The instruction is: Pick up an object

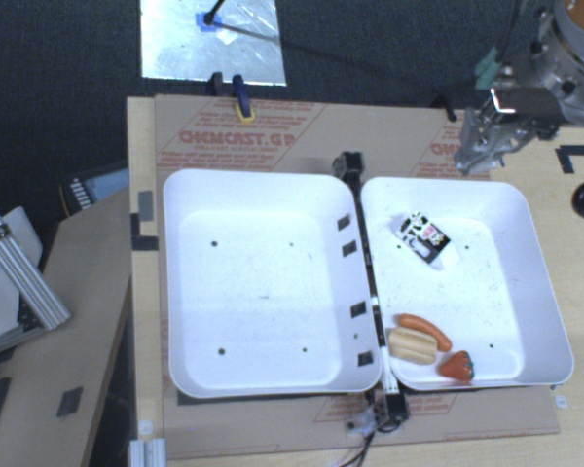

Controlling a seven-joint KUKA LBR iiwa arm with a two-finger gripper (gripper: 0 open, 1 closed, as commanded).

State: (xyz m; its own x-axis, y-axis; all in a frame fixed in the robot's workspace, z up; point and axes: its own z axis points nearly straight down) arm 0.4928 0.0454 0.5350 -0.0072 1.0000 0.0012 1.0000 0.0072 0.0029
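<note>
Red and orange show first, at the near edge of the right bin (540,261): a small red strawberry-like piece (456,366) lies in the near corner, just beside a hot dog in a bun (417,339), which rests against the bin's near left side. Farther back in the same bin sits a small black-and-white patterned object (423,236), well apart from both. The left bin (185,261) lies alongside, touching the right one. Beyond the right bin's far edge, above the wooden surface (565,212), hangs the tool (482,154); whether it is released or clenched, I cannot tell. Nothing visible sits in it.
</note>
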